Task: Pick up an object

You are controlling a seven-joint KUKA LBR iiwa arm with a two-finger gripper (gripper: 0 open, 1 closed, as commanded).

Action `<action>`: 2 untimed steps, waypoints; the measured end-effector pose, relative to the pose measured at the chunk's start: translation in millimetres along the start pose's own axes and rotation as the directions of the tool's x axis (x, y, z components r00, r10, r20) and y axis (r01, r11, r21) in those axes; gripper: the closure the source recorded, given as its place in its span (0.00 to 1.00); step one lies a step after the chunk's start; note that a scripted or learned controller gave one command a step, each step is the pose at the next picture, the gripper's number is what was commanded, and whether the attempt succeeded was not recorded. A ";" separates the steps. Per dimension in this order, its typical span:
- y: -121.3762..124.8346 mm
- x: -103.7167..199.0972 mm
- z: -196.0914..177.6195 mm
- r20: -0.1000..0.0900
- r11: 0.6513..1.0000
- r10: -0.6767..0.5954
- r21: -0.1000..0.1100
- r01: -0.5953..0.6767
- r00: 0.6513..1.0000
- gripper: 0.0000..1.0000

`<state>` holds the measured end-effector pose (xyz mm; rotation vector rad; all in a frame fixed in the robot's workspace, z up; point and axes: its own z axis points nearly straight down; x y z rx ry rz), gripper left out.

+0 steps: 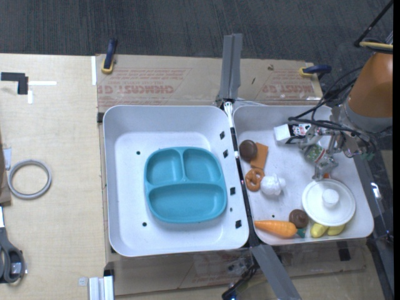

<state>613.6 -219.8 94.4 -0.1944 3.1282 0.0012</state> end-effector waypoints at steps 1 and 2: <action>-1.6 -4.2 0.1 0.000 0.999 0.053 0.001 -0.053 0.999 0.00; 0.1 5.4 0.4 0.000 0.986 0.167 0.000 -0.167 0.986 0.00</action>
